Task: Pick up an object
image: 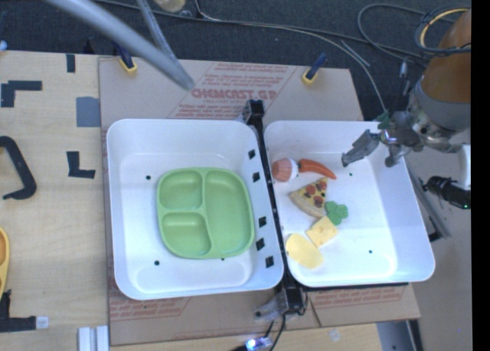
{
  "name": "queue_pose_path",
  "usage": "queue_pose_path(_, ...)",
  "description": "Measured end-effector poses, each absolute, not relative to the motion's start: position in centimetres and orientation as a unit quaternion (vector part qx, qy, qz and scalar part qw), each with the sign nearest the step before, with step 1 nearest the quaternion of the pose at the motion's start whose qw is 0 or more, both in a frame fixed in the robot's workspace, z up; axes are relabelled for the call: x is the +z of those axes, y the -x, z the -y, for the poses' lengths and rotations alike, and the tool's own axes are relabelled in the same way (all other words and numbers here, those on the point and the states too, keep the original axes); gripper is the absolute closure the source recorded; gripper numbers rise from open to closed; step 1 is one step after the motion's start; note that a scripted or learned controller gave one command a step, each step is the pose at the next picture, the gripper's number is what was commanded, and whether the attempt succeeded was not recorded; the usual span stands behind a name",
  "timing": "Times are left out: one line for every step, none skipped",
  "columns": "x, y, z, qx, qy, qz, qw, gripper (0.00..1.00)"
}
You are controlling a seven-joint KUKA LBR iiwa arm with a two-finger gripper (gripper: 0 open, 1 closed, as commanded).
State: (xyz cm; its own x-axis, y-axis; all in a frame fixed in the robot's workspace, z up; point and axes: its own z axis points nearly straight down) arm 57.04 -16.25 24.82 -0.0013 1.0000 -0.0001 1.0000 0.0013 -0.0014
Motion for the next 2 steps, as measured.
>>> queue_pose_path(19.2, -56.3, 17.0, 0.0024, 0.707, 0.707, 0.002, 0.0)
queue_pose_path(13.8, -57.1, 16.4, 0.0021, 0.706, 0.708, 0.002, 0.0)
